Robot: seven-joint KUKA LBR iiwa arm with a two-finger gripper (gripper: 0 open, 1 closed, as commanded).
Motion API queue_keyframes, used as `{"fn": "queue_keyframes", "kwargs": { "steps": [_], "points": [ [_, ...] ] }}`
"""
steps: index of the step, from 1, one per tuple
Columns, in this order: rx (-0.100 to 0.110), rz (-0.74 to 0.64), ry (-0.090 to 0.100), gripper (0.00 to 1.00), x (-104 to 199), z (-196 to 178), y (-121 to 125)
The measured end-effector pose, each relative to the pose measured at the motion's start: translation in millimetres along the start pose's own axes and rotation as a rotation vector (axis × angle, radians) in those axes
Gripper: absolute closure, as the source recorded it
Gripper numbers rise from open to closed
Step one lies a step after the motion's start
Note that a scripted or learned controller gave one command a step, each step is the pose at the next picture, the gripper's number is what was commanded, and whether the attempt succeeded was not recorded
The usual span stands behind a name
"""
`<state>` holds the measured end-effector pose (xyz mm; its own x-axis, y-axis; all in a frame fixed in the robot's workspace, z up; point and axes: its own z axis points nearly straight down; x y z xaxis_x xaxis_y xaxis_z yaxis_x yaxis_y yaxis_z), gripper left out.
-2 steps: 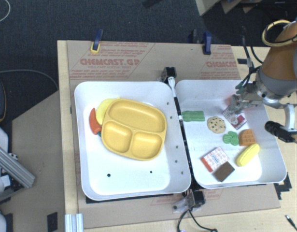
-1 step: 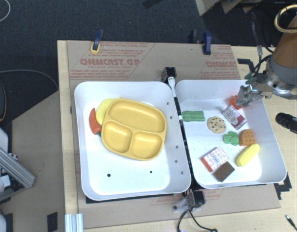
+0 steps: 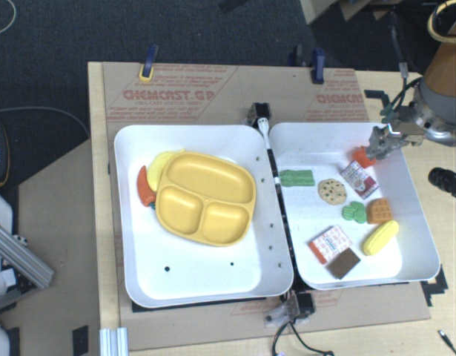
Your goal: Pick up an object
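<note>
Our gripper [image 3: 379,144] hovers at the right bin's [image 3: 309,136] two o'clock corner, above an orange-red item [image 3: 360,156] and white packet [image 3: 358,177]. We risk grabbing both, they lie so close. Bench board [image 3: 213,87] reads "CHEMCAST GP".

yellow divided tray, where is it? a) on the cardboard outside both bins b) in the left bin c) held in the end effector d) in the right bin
b: the yellow divided tray lies in the left bin, while the end effector is over the right bin.
</note>
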<state>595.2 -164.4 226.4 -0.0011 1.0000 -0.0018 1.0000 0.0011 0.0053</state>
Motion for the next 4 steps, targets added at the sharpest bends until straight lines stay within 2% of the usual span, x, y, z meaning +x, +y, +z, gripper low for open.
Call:
{"fn": "queue_keyframes", "kwargs": {
  "steps": [1,4],
  "points": [
    [0.007,-0.004,0.004,1.0,50.1,-8.9,-14.3],
    [0.008,-0.005,0.005,1.0,192.0,-8.4,-33.5]
  ]
}}
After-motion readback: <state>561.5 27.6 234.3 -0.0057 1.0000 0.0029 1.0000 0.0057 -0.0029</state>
